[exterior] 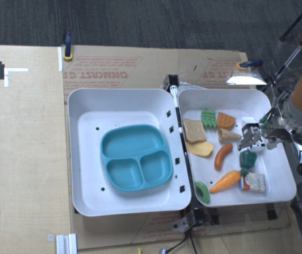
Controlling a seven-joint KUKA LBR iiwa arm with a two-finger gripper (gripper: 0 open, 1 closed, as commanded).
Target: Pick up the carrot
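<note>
Carrot (225, 180) — orange, with a green leafy end at its lower left — lies tilted near the front wall of the right bin (277, 194), apart from the gripper (250, 135).

The counter (24, 142) is pale wood with a sheet of cardboard (103, 67) under both bins; red print on the cardboard reads mirrored and upside down, and I cannot make out the words. The left bin (82, 157) holds a teal plate (136, 157) with three compartments. The arm (299, 102) comes in from the right edge, its orange band at the upper right, and its wrist reaches over the right bin's right side toward the middle. The gripper sits low among the toys, just right of the cone (228, 135) and above a dark green piece (247, 158); whether its fingers are apart or closed I cannot tell, and nothing can be seen between them.

In the right bin, from larger to smaller: a slice of toast (194, 130), a yellow wedge (201, 148) just below it, the carrot, a red sausage (222, 155) standing at a slant above the carrot, a small printed carton (254, 181) touching the carrot's thick end — its print too small to read — an orange waffle (225, 120), and a green ridged piece (208, 118).
</note>
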